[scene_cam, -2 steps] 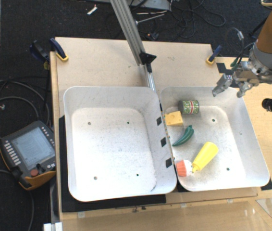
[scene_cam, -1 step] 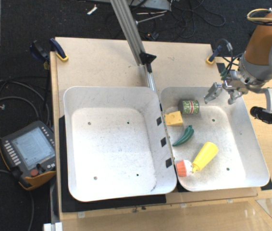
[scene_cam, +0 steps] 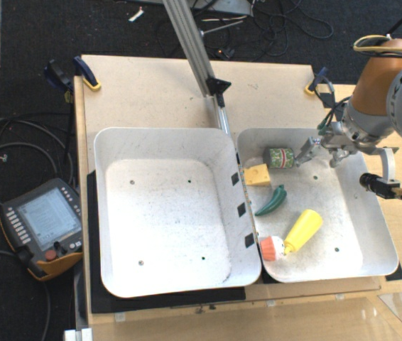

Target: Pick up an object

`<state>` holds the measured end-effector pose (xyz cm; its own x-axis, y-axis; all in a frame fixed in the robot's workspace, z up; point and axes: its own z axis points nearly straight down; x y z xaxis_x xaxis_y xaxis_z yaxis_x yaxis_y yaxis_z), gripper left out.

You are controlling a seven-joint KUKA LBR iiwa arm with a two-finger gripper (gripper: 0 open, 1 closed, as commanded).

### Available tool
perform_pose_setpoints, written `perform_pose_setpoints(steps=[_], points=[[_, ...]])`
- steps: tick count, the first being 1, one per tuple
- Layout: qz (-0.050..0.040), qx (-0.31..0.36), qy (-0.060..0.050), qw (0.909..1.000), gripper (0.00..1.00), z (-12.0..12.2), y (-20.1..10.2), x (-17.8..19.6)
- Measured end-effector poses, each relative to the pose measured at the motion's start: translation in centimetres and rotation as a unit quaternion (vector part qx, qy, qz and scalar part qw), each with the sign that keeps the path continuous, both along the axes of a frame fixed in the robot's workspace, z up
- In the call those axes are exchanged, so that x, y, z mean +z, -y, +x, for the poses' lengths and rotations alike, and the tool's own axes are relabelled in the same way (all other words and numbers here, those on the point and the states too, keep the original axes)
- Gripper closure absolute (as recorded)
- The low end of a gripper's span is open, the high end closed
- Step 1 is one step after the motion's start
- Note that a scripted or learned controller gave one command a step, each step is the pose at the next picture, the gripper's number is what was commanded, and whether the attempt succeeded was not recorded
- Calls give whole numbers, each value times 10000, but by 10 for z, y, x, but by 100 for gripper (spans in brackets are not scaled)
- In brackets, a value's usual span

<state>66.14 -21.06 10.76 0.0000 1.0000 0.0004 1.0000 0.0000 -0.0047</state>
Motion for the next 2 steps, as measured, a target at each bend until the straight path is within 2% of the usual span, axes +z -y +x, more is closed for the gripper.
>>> perform_pose_setpoints(steps=[1, 2], points=[[-13, 11, 41, 10000, 100, 2, 0, 15], [-12, 14, 59, 10000, 100, 9, -4, 60]])
